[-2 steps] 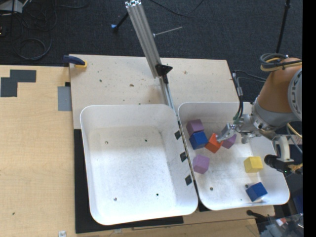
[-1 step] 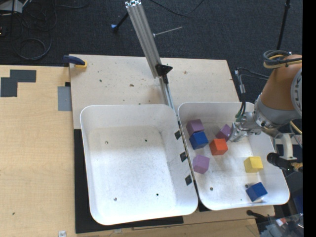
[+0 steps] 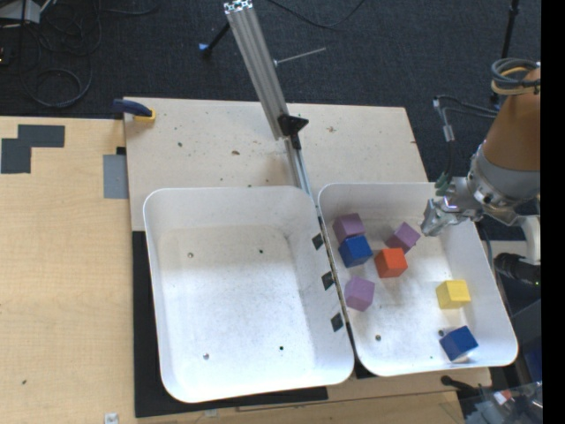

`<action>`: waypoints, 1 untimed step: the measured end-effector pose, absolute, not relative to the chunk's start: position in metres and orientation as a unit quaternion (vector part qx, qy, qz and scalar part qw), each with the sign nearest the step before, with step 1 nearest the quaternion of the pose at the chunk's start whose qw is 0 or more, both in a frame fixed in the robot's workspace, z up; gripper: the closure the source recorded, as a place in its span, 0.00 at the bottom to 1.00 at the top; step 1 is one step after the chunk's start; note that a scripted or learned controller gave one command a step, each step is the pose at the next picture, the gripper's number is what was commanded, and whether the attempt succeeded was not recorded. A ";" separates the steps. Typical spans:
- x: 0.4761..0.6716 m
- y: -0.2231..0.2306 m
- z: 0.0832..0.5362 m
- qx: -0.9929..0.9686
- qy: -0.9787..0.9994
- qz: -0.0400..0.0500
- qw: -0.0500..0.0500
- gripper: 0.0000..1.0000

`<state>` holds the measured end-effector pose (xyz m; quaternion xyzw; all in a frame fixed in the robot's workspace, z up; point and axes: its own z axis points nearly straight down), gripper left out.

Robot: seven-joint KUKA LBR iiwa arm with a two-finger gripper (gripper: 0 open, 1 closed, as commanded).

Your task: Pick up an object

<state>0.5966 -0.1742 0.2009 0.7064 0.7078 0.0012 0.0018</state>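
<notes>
Arm: grey, orange band above the wrist, entering from the right edge of the view, upper half.
Wrist: angled down and to the left.
Gripper (image 3: 434, 219): small, pale metal, tip pointing down-left; too small to make out more.

A robotics lab: bench (image 3: 221, 140), loose floor cables (image 3: 53, 25), aluminium camera mast (image 3: 260, 60).

Both white bins (image 3: 238, 374) are looking like smooth, slightly glossy plastic, speckled with dark flecks. The table (image 3: 53, 263) is showing pale matt wood grain. The slanted rail (image 3: 260, 64) is gleaming like ribbed bare metal. The coloured blocks (image 3: 390, 261) are appearing matt and smooth. The floor (image 3: 371, 25) is looking like dark, rough carpet.
</notes>
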 end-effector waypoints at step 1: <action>0.598 -0.170 0.245 0.706 0.708 0.001 0.001 1.00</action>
